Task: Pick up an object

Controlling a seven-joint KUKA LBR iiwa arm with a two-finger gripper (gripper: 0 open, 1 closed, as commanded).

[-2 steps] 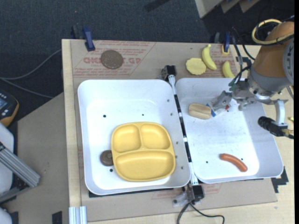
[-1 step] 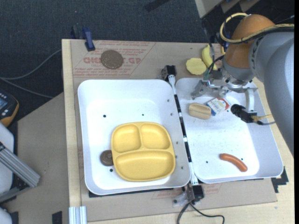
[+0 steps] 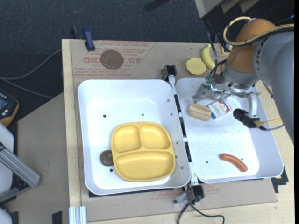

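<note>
The tool (image 3: 211,88) hangs low over the far part of the right bin (image 3: 261,167), below the grey arm (image 3: 275,55) and its orange band (image 3: 243,43). Whether it is open or closed cannot be told from this angle, and nothing can be seen clamped in it.

Just beside the tool, a little nearer the camera, a small tan bread-like block (image 3: 200,111) lies on the bin floor, with a small white packet with red and blue print (image 3: 218,109) touching it on its right side. Whether the tool touches either one cannot be told. Well apart from the tool, toward the near edge of the same bin, lies a toy sausage (image 3: 233,161).

Beyond the tool, outside the bin on the table (image 3: 70,125), sit a yellow round piece (image 3: 195,66) and a banana (image 3: 208,56).

Far to the tool's left, the left bin (image 3: 93,101) holds a yellow divided plate (image 3: 141,150) with a brown disc (image 3: 107,158) touching its left edge.
</note>
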